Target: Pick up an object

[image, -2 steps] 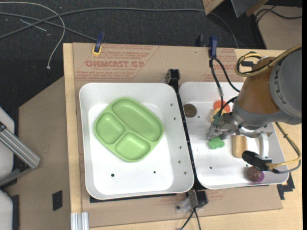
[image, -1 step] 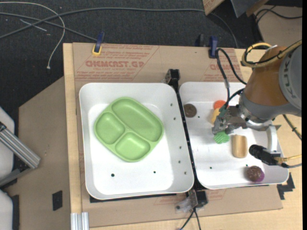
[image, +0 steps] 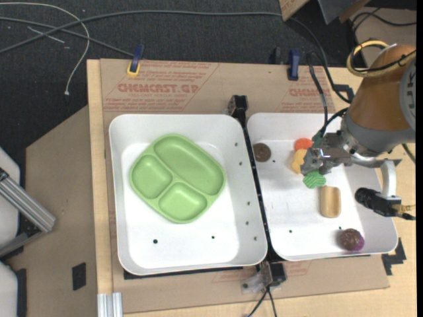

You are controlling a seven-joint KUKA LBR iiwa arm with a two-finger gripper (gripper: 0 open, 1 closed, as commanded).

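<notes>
End effector point(image: 316, 164): hung low in the right bin point(image: 370, 246); open or closed, I couldn't tell.
Green object point(image: 314, 179): lay right beneath it, possibly touching.
Tan piece point(image: 330, 201): just beside.
Left bin point(image: 125, 197): held a green divided plate point(image: 176, 177).

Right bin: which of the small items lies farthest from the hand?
The brown round piece near the bin's left wall; the green, yellow, orange, tan and purple items all sit closer to the hand.

Green three-compartment plate point(image: 177, 177) in the left bin point(image: 132, 243)
It lies askew on the bin's white bottom; two blue clamps point(image: 136, 57) grip the cardboard sheet point(image: 158, 84), grey cables point(image: 46, 22) beyond
</notes>
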